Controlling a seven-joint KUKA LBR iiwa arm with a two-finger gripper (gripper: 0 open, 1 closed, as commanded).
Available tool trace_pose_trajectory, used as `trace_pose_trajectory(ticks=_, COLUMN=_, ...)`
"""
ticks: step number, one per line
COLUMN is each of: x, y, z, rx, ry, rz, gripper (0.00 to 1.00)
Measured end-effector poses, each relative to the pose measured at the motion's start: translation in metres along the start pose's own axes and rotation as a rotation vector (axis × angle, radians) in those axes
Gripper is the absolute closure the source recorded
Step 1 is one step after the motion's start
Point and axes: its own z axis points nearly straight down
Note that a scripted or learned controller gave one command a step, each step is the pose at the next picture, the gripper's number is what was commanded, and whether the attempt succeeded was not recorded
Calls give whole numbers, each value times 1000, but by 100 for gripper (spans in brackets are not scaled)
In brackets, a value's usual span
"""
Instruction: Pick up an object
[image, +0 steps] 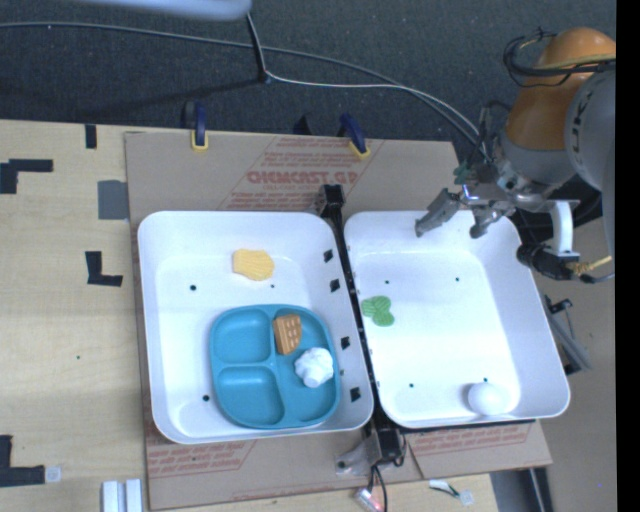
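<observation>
Gripper (455, 216) hangs with fingers spread and nothing between them over the far edge of the right bin (520, 330). Inside that bin a green object (377, 311) lies near its left wall, a white ball (489, 398) in its near corner

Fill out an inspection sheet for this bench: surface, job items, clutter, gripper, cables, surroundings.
Surface: cardboard sheet under two white bins, left bin and right bin.
Job items: left bin holds a yellow piece and a blue divided tray carrying a waffle-like piece and a white lump; right bin holds a green piece and a white ball.
Clutter: nothing seen.
Gripper: gripper open, holding nothing, above the right bin's far edge.
Cables: grey cable crosses the dark floor.
Surroundings: two clamps pin the cardboard.
</observation>
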Motion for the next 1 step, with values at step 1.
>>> trace_pose_trajectory(ticks=1, x=21, y=-75, z=7, rx=2, ry=1, rz=0, gripper=0)
